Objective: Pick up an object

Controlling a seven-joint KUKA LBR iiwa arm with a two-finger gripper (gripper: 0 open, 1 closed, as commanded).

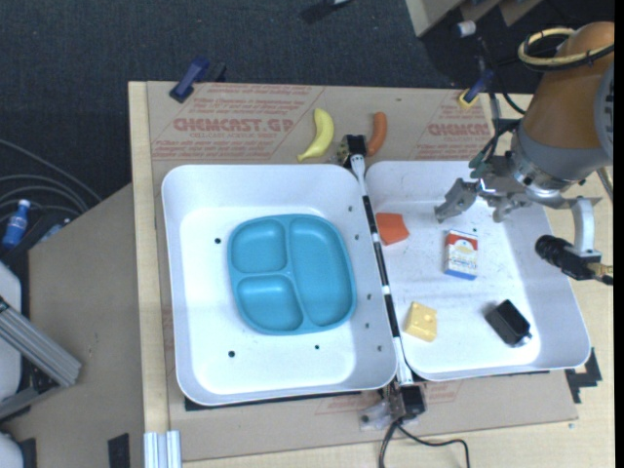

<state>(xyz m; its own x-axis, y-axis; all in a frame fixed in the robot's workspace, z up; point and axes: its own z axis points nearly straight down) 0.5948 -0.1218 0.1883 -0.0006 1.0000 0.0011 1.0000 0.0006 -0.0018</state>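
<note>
The right bin [546,354] holds an orange block [391,228], a small red, white and blue box [461,255], a yellow wedge [422,321] and a black object [509,322]. My gripper [481,203] hangs over the bin's far part, just above and beyond the small box. It is open, with nothing between its spread fingers. The orange block lies to its left, near the divider between the bins.
A blue divided plate [292,271] lies in the left bin [195,339]. A yellow banana [318,135] and an orange sausage-shaped toy [376,132] lie on the board behind the bins. A blue clip [190,79] sits at the board's far left corner.
</note>
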